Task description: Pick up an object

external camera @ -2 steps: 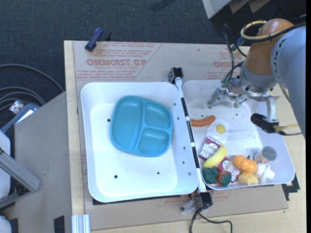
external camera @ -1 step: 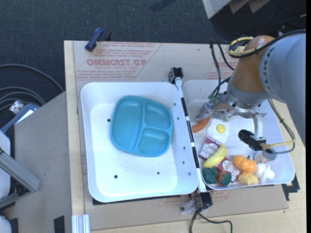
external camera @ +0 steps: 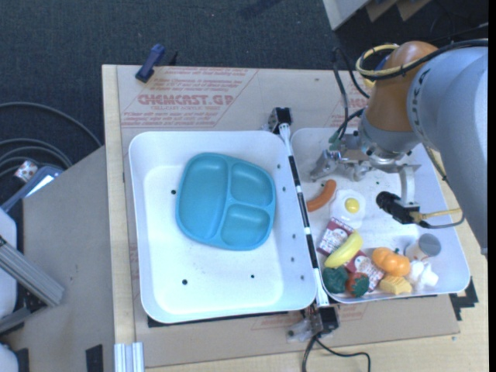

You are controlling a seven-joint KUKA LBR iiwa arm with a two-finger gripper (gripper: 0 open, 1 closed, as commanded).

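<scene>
The gripper [external camera: 339, 163] hangs over the right bin's [external camera: 457, 266] far-left corner, above the toy sausage [external camera: 321, 195]; I cannot tell how its jaws stand.

Red lettering reading "CHEMCAST GP" is running across the brown protective sheet [external camera: 190, 91] covering the bench, at twelve o'clock from the left bin [external camera: 147, 208]. Smaller red lines above and below it are showing too blurred to read. A small red-and-white packet [external camera: 333, 235] in the right bin is carrying illegible print.
</scene>
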